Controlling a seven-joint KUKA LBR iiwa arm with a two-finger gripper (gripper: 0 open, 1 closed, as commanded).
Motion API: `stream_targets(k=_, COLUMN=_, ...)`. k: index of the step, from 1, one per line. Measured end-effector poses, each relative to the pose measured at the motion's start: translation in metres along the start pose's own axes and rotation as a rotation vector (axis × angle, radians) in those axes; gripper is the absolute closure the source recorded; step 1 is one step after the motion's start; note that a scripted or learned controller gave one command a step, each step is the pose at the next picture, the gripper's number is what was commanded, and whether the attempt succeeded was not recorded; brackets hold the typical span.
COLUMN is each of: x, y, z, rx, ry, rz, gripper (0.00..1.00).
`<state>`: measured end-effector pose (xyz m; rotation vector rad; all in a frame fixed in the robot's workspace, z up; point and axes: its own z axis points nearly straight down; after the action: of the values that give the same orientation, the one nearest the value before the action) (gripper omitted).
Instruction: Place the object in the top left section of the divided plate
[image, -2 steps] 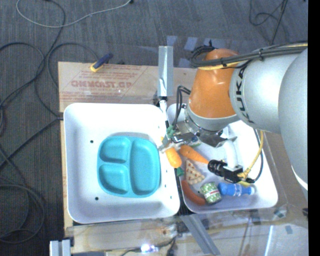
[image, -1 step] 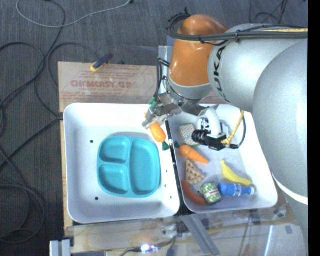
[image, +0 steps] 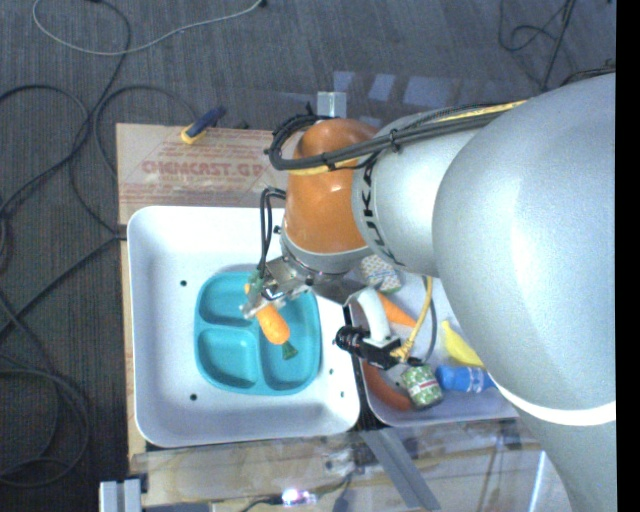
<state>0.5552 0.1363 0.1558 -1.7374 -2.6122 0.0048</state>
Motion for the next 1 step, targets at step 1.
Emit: stream_targets(k=1, x=0.0032, y=-0.042, z=-0.0686, rx=-0.003, ry=-0.002, rz=-0.275, gripper=1.0)
